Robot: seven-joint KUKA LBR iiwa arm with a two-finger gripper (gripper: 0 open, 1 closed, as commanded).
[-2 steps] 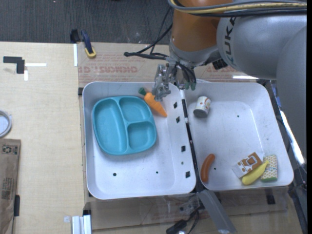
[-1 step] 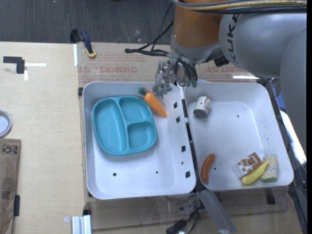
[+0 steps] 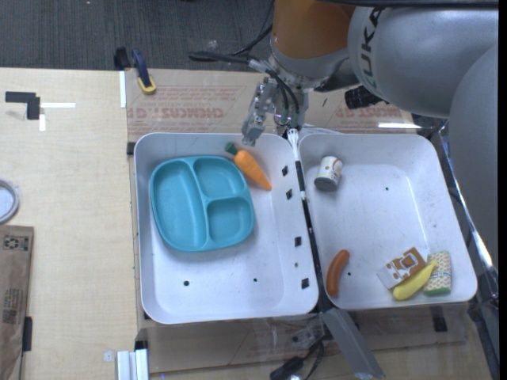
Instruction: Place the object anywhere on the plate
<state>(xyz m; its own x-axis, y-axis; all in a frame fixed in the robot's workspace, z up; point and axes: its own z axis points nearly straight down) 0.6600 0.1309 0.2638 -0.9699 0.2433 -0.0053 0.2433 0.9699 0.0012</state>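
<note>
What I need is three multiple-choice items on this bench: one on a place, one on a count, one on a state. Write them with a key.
1. Where does the carrot lie?
A. In the right bin
B. In the left bin, by the plate
C. In the plate's largest compartment

2. How many compartments does the blue plate have?
A. Two
B. Three
C. Four

3. How is the sausage posed?
A. Lying down
B. Standing on end
C. Cut in two

Key: 1 B, it rests on the white floor at the plate's far right corner. 2 B, one large and two small. 3 A, its whole length lies along the bin floor.
</note>
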